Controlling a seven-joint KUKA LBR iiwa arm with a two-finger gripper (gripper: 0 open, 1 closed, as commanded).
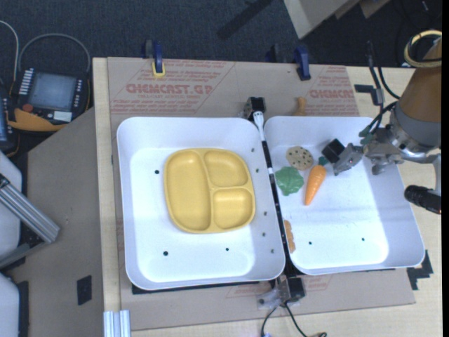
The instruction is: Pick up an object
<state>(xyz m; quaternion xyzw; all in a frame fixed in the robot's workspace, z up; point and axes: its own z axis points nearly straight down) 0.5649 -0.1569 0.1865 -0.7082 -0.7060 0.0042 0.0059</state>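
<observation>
From my seat I see the arm reaching in from the right over the right bin. Its end effector sits low near the bin's upper middle, dark fingers pointing left toward the toys. I cannot tell how far apart the fingers stand, and I see nothing between them.

The nearest candidate is the toy carrot. It lies in the right bin just below and left of the end effector, close to the fingertips; whether they touch I cannot make out. Its long axis runs steeply, nearly up and down the view with a slight lean: the thicker end is up and to the right by the end effector, the narrow tip down and to the left.

Just left of the carrot sits a green leafy toy, and above that a round speckled cookie, both near the bin's left wall.

The left bin holds a yellow divided plate with three compartments, lying flat near the centre. Both bins rest on the table, which is covered with brown printed board.
</observation>
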